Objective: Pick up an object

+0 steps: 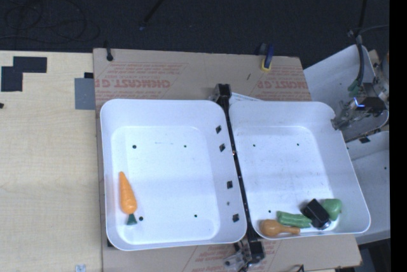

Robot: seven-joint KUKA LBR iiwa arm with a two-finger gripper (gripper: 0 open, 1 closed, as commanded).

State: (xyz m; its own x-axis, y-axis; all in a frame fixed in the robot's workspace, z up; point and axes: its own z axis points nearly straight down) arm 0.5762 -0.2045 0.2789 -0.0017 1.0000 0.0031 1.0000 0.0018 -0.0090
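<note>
Orange pear-shaped toy [278, 228] lies beside green pieces [294, 219]; end effector [357, 107] state unclear.

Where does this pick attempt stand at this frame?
Nothing looks done yet. The toy carrot lies in the left bin; an orange pear-shaped toy, a green toy and a black block lie bunched in the right bin's near corner. The gripper sits beyond that bin's right rim, away from them. Approach, grasp and lift remain.
</note>
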